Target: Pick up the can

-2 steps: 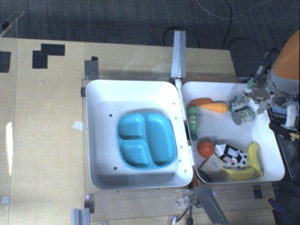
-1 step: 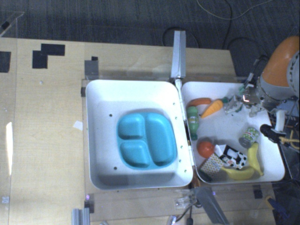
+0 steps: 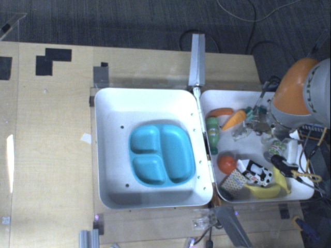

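Camera view, big to small: left bin (image 3: pixel 103 138) w/ a blue divided tray (image 3: pixel 161 154), right bin (image 3: pixel 235 99) full of clutter, arm (image 3: pixel 302 94) coming in from the right. Gripper (image 3: pixel 252 124) sits low by the carrot (image 3: pixel 234 119); cannot tell its state tbh. Can (image 3: pixel 276 148) is just right of it, near the banana (image 3: pixel 269 187).

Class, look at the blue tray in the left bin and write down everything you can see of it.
The blue tray is a light blue divided plate, plastic by its look, with rounded corners. It has three hollows: two smaller ones on its left side and one long one on its right. It lies flat, slightly turned, near the middle of the left bin, resting on the white floor. Nothing lies in it.
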Controlling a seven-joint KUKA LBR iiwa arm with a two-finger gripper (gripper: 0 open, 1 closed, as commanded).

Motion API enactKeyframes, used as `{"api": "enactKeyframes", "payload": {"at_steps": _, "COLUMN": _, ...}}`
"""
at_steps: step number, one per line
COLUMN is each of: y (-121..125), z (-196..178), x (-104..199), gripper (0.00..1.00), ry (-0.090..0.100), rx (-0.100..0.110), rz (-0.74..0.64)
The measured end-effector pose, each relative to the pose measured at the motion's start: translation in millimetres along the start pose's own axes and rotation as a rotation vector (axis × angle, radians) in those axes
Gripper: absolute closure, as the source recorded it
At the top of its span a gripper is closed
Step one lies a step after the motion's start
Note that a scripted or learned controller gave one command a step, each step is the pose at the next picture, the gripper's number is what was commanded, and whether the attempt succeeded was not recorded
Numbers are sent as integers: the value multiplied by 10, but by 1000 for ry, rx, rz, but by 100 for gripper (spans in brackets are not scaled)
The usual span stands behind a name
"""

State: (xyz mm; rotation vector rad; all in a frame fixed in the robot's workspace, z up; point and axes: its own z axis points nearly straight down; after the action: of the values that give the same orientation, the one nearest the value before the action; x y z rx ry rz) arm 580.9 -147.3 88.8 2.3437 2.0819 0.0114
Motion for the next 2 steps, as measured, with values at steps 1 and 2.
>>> {"api": "enactKeyframes", "payload": {"at_steps": 1, "y": 149, "z": -102, "x": -441, "gripper": 0, "ry": -2, "rx": 2, "rz": -88}}
{"api": "enactKeyframes", "payload": {"at_steps": 2, "y": -214, "z": -5, "x": -572, "gripper": 0, "ry": 0, "rx": -2, "rz": -68}}
